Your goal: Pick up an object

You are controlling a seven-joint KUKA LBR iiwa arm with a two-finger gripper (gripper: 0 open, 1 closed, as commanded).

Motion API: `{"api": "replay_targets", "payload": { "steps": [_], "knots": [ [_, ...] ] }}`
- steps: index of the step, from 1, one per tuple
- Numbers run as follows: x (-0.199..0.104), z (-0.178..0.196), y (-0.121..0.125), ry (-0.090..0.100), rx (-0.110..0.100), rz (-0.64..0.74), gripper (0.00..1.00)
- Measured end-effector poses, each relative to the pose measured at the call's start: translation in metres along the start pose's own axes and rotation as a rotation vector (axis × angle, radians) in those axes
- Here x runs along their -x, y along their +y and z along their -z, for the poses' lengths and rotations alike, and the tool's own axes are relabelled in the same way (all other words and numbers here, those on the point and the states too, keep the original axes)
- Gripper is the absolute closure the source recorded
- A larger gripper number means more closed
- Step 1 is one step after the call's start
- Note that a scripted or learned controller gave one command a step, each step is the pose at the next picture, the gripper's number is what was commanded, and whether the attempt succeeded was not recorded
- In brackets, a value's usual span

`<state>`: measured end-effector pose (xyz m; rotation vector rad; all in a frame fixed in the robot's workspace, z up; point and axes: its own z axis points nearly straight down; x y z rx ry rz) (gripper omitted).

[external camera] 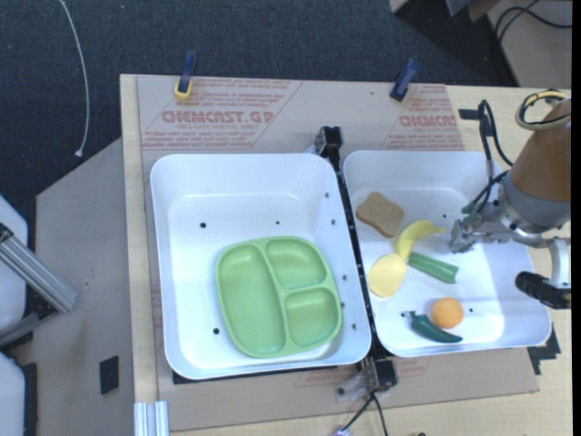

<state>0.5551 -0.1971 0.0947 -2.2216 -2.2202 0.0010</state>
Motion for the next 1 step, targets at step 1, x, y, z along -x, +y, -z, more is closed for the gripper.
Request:
{"api": "replay_targets", "payload": {
  "steps": [1],
  "knots": [
    [0.006,0.0444,-0.0009,-0.003,0.006,0.0,1.0]
  ]
}}
